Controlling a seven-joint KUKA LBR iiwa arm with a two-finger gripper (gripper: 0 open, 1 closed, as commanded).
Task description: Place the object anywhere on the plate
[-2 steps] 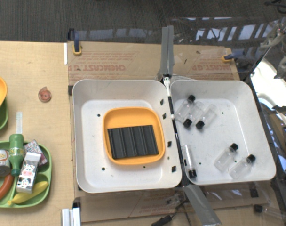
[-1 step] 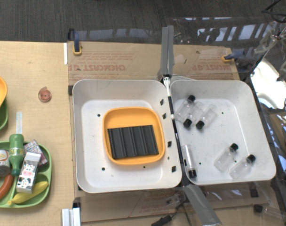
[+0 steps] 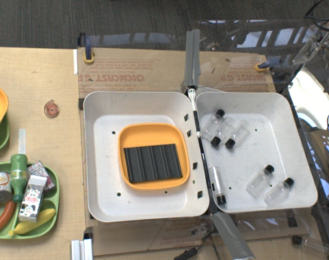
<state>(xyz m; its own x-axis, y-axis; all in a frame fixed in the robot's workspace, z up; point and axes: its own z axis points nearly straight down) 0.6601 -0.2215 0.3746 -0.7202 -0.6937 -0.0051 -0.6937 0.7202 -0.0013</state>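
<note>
Though scattered about the right bin (image 3: 245, 156), clear vials (image 3: 214, 127) not yet on the orange plate (image 3: 152, 130) in the left bin (image 3: 104, 150), so grasping, carrying and setting down all left to do.

Two bins (image 3: 99, 199): white moulded plastic, smooth, faint sheen. Plate (image 3: 153, 133): orange plastic, satin. Ribbed slab (image 3: 153, 163) on it: dark grey, matt. Vials (image 3: 224, 131): clear glossy plastic, black caps. Underlay (image 3: 137, 76): brown printed cardboard, matt. Surface (image 3: 34, 75): pale wood-look laminate, smooth. Floor (image 3: 153, 10): dark carpet, rough.
</note>
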